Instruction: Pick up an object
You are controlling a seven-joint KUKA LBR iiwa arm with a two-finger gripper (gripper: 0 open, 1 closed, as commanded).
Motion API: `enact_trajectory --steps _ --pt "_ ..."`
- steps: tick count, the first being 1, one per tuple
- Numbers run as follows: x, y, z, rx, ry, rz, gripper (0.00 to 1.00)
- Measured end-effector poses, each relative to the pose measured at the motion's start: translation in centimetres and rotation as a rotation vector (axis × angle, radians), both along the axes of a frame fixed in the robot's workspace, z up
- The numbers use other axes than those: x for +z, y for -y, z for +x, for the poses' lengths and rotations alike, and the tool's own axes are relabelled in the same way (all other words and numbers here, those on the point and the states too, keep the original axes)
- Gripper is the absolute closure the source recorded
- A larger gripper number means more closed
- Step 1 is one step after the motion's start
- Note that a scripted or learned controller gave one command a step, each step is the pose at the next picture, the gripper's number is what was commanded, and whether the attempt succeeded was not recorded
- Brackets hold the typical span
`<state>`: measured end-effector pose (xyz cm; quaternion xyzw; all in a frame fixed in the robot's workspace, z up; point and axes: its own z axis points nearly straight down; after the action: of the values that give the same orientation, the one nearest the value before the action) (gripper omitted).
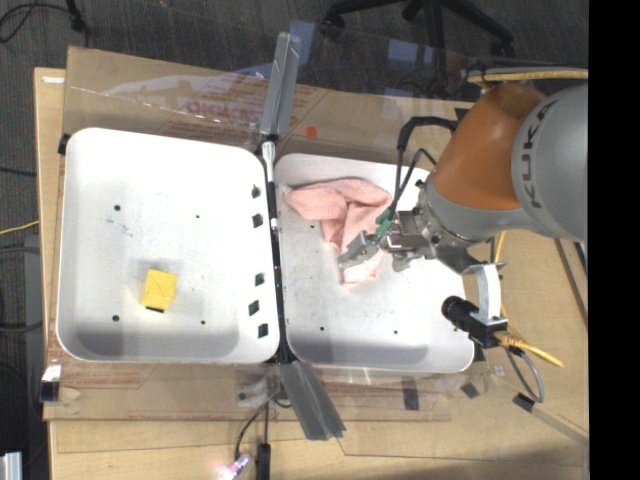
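A crumpled pink cloth [335, 203] lies in the upper part of the right bin [400, 343]. My gripper [372, 251] hangs over the cloth's lower edge, its metal fingers down at the fabric. A fold of pink cloth sits right at the fingertips. A small yellow block [159, 289] rests in the lower left of the left bin [100, 158], far from the gripper.
A metal divider bar [272, 168] runs between the two bins. The grey arm with its orange band [490, 158] covers the right bin's right side. A black fitting with a yellow cable [478, 320] sits at that bin's lower right corner.
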<state>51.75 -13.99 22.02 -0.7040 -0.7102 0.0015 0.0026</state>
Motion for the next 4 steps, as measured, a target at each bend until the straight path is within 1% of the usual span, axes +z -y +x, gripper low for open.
enact_trajectory --steps 1,2,3,4 --pt "0.0 0.0 0.0 0.000 0.000 0.000 0.00" --pt "-12.2 0.9 6.9 -0.022 0.002 -0.002 0.00" --pt "-11.2 1.0 6.9 -0.018 0.000 -0.002 1.00" --pt "-12.9 3.4 0.7 -0.083 0.001 -0.001 1.00"
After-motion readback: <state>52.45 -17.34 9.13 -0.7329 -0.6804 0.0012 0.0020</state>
